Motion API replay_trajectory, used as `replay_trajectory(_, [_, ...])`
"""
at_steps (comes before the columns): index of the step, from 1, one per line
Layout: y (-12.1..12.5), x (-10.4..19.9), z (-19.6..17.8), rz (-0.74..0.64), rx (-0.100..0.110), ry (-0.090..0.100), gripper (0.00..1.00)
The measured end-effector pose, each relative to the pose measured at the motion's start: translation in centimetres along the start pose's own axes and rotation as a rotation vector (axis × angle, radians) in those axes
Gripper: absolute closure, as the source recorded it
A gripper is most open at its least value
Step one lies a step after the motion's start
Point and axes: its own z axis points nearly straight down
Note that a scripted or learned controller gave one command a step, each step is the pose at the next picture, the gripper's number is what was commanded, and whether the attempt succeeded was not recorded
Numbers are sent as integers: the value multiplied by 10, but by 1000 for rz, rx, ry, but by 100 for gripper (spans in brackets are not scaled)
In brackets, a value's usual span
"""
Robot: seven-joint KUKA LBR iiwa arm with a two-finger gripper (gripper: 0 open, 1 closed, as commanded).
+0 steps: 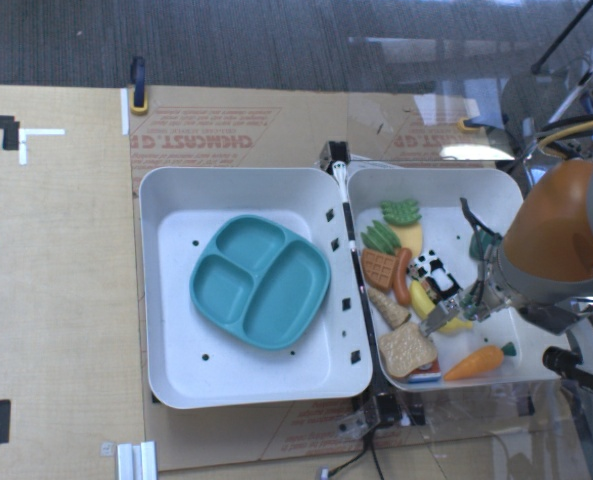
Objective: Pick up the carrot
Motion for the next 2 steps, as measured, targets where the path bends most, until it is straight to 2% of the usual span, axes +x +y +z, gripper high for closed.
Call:
replay_trajectory(1, [22,54,-77,305,9,16,0])
replay_trajectory(2, [109,31,-75,572,18,15,0])
